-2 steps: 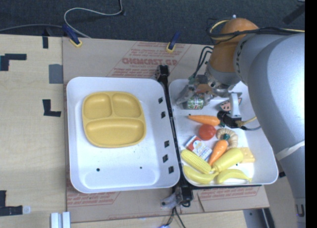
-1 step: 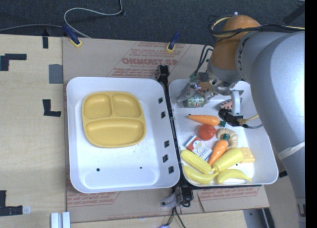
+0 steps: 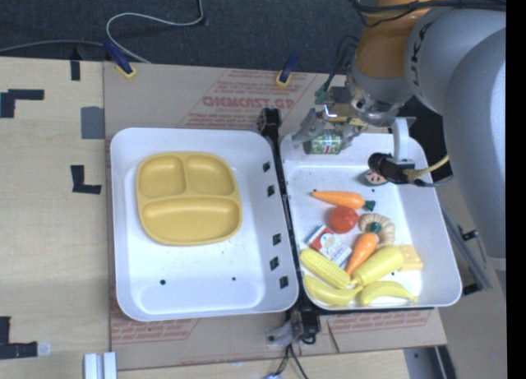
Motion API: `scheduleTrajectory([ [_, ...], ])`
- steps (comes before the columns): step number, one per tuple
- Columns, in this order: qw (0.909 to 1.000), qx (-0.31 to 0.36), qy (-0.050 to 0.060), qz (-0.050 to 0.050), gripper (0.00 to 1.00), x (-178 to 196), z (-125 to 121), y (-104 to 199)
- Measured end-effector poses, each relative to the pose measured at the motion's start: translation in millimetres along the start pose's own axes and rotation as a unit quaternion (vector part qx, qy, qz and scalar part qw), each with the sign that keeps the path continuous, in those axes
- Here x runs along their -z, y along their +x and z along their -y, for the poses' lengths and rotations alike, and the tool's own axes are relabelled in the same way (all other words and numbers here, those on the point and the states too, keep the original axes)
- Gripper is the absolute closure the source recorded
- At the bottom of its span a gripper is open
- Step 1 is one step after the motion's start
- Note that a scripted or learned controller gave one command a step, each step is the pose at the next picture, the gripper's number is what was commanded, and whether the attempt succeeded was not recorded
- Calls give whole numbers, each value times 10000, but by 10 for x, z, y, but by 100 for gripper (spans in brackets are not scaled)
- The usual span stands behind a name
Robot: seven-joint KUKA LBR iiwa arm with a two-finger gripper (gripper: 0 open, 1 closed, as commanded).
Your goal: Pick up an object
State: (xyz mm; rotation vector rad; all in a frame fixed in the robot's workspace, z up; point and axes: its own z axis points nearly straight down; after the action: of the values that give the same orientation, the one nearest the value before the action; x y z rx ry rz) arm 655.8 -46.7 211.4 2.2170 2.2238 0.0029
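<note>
The gripper [image 3: 327, 127] is hanging over the far edge of the right bin [image 3: 440, 246], reaching in under the orange-banded wrist. Directly below it one small green can [image 3: 326, 145] is sitting on the bin floor near the far left corner, touching or nearly touching the tool. The view is not showing whether the tool is spread wide, drawn narrow or clamping the can, so that cannot be told.

Two white bins are lying side by side on a cardboard sheet [image 3: 238, 102]. The left bin [image 3: 131, 279] is carrying one yellow plate [image 3: 188, 197] with three compartments, sitting towards its far half.

The right bin is holding the rest, well apart from the can. Two orange carrots are showing: one carrot [image 3: 337, 199] lying crosswise in the middle, and a second carrot [image 3: 362, 251] slanting nearer the front. One red tomato [image 3: 343, 219] is sitting between them. One small red-and-white packet [image 3: 330, 247] is lying just beside the second carrot. At the front, one corn cob [image 3: 322, 266], one plump yellow piece [image 3: 380, 264] and one banana [image 3: 388, 292] are crowding together.
</note>
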Motion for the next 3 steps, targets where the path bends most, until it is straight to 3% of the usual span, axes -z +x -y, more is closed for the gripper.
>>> scheduleTrajectory([
  [2, 10000, -1, 24, -3, 100, 526, 1370, 851],
  [3, 10000, -16, 19, 8, 100, 549, 1153, 274],
])
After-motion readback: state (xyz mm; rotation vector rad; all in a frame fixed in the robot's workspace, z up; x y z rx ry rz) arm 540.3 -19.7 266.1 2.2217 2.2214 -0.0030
